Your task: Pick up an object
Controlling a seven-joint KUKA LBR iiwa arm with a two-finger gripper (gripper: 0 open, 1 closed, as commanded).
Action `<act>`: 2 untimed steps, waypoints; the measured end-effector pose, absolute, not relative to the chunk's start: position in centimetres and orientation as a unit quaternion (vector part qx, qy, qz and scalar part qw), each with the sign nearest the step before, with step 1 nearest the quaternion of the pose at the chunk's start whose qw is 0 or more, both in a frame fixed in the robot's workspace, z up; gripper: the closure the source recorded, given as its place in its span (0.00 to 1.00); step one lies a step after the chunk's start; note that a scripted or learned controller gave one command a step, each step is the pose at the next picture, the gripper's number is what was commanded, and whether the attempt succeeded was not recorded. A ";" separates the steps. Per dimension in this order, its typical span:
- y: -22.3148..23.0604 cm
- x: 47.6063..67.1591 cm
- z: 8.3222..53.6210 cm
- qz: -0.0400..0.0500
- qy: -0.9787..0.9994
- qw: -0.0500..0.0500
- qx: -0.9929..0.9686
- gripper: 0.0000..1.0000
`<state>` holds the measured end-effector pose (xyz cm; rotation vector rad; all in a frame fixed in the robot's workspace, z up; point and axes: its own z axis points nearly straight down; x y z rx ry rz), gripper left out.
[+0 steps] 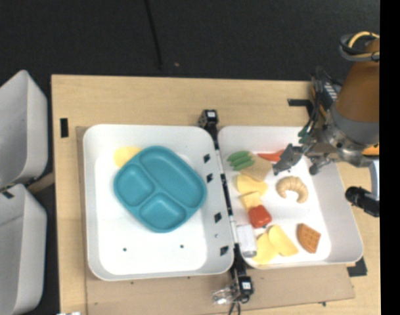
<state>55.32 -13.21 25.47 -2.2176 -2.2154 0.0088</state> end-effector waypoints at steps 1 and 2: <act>-13.2 55.5 26.0 0.000 -0.708 -0.001 -0.706 0.00; -13.0 55.2 19.7 0.002 -0.707 0.001 -0.707 0.00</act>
